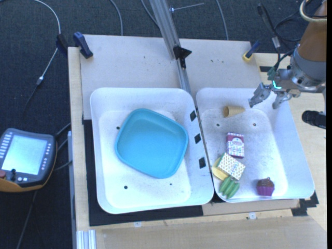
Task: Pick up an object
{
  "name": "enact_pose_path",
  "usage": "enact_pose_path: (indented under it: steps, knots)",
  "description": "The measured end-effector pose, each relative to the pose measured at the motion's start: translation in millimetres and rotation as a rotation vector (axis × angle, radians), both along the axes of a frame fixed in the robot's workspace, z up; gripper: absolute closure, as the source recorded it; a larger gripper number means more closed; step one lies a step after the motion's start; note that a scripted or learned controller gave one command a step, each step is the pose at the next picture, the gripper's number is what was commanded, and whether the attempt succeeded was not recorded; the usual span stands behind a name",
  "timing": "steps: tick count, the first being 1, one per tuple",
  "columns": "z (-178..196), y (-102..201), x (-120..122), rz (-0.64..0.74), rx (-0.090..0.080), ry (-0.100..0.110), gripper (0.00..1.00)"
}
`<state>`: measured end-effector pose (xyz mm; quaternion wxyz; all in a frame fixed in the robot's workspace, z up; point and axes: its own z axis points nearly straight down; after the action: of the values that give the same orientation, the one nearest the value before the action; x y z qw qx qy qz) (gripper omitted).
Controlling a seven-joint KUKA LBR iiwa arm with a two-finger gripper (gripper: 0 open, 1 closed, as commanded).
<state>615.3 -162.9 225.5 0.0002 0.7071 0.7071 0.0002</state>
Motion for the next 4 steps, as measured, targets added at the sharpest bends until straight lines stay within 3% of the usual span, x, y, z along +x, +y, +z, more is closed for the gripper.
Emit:
enact_pose_path:
  steps: [1, 3, 4]
  knots:
    - [0, 0, 0, 0.0, 0.0, 0.0, 0.0]
    - [-103, 19, 6, 0.0, 0.001, 0.005, 0.0]
    - [-131, 19, 5, 0.0, 0.0, 0.002, 0.0]
